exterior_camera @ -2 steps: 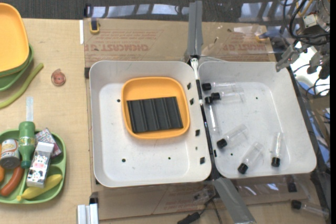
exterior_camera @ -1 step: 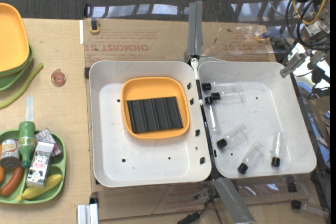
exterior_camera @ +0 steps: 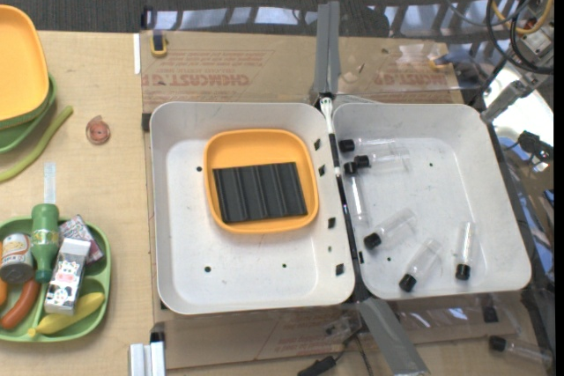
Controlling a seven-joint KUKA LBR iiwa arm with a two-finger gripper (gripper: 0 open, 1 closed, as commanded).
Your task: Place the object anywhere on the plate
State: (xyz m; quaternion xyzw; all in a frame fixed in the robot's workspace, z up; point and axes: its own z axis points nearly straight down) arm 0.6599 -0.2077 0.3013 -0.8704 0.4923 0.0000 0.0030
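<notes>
A dark ribbed rectangular slab lies on the square orange plate (left white bin); the gripper's state cannot be told.

Orange square plate lies flat in left bin's upper middle; dark ribbed slab rests on it. Five clear black-capped vials lie scattered in right bin.

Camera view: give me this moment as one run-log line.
plate: orange plate in left bin, dark ridged block on it | right bin: clear black-capped vials loose
</notes>
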